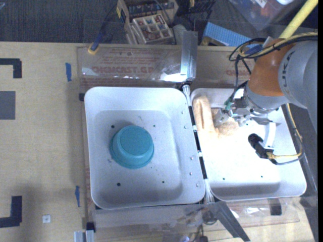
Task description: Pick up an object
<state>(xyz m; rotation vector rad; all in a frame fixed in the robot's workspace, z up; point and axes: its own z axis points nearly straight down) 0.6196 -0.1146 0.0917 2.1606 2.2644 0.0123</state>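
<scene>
From my station I see the bench (40,150) carrying two shallow white bins side by side. The left bin (101,102) holds a teal bowl (132,146), upside down, left of its middle and well away from every wall. The right bin (262,185) is washed out under bright light. The grey arm (303,79), with its orange band (265,77), comes in over that bin's far right corner and bends down toward its far left part. The gripper (231,116) hangs just above a small pale lumpy object (226,128) near the far left corner; I cannot tell from here how its fingers stand or whether they touch the object. Just left of it, a long tan bread-like piece (203,114) lies along the bin's left wall. A black cable connector (257,145) dangles over the middle of the right bin.
</scene>
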